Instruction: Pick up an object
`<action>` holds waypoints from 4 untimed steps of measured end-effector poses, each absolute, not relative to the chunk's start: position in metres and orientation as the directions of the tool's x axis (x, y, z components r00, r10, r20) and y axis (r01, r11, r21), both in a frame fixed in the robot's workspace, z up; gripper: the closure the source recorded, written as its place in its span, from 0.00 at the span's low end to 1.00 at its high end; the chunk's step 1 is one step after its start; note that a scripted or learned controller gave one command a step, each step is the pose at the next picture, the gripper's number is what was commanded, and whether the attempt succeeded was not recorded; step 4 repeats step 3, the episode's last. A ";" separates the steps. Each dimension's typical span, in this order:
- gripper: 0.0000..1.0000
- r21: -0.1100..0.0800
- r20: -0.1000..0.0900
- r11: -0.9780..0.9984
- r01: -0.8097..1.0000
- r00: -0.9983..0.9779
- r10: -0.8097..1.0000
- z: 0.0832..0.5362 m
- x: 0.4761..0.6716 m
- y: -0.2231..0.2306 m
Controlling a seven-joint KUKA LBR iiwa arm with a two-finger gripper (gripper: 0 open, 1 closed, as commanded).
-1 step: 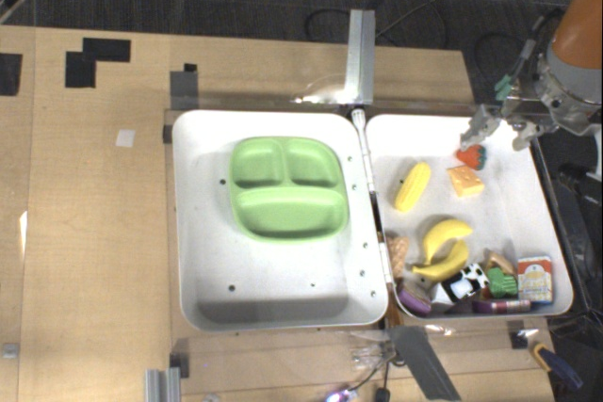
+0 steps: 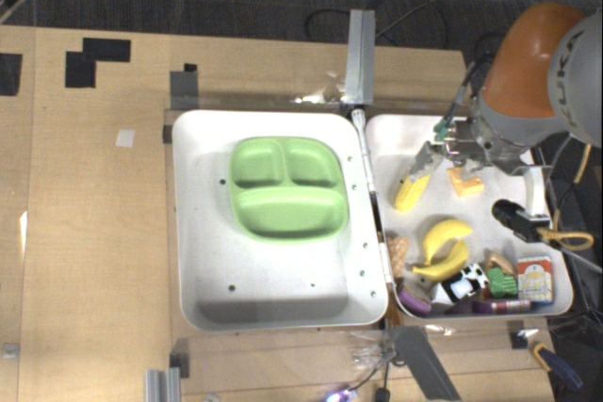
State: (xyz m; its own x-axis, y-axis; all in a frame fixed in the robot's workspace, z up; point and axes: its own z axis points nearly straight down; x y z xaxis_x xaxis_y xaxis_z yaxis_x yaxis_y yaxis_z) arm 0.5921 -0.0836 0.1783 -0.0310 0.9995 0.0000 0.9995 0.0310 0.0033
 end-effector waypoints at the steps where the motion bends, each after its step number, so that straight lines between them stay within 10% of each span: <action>1: 0.00 0.006 0.000 0.116 0.993 -0.116 0.993 0.094 0.595 -0.091; 2: 1.00 0.012 0.000 0.116 0.993 -0.116 0.993 0.106 0.597 -0.091; 3: 1.00 0.001 0.001 -0.002 1.000 0.002 1.000 0.185 0.643 -0.038; 4: 1.00 0.001 0.001 -0.002 1.000 0.002 1.000 0.185 0.643 -0.038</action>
